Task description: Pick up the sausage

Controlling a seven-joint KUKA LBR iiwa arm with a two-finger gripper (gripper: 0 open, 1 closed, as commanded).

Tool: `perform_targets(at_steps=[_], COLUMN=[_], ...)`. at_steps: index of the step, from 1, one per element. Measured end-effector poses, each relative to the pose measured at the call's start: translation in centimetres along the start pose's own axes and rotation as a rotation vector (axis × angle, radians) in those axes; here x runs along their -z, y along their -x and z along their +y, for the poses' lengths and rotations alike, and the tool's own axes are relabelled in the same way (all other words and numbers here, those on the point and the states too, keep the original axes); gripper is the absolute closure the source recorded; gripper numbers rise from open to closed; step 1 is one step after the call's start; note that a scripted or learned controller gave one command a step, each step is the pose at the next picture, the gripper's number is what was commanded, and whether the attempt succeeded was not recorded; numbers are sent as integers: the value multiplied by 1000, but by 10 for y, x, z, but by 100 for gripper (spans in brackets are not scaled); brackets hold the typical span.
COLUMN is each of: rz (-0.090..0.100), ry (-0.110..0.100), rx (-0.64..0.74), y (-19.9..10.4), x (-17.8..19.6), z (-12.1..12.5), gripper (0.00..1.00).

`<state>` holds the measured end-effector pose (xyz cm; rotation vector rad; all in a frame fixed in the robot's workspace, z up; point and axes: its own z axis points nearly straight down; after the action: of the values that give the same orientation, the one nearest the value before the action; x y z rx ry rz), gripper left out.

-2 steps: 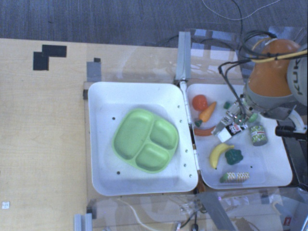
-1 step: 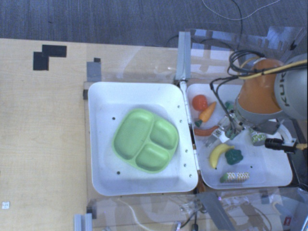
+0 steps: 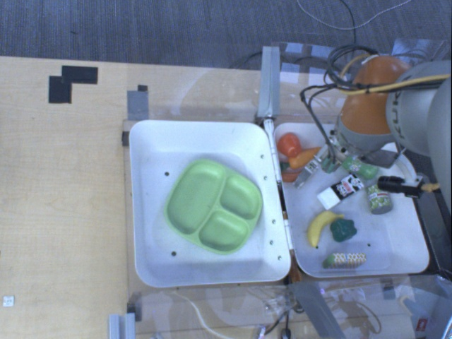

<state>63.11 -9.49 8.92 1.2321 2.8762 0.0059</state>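
Note:
The sausage is an orange-red elongated piece lying at a slant in the upper left of the right bin, just below a red tomato. My gripper reaches in from the right and sits low over the bin, right at the sausage's lower right side. Whether it touches the sausage cannot be told. The arm's grey body and orange band hang over the bin's upper right corner and hide what lies below them.
The right bin also holds a banana, a dark green broccoli piece, a speckled cob, a white block, a small can and a green piece. The left bin holds a green divided plate.

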Motion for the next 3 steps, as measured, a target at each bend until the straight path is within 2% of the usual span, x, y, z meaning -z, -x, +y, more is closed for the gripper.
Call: perform_targets(at_steps=[1, 2, 3], rz=[-4, 2, 3], ry=[5, -1, -2], rx=[3, -72, -72], y=[1, -15, -15], x=[13, 125, 125], z=[2, 53, 53], gripper=[100, 100, 0])
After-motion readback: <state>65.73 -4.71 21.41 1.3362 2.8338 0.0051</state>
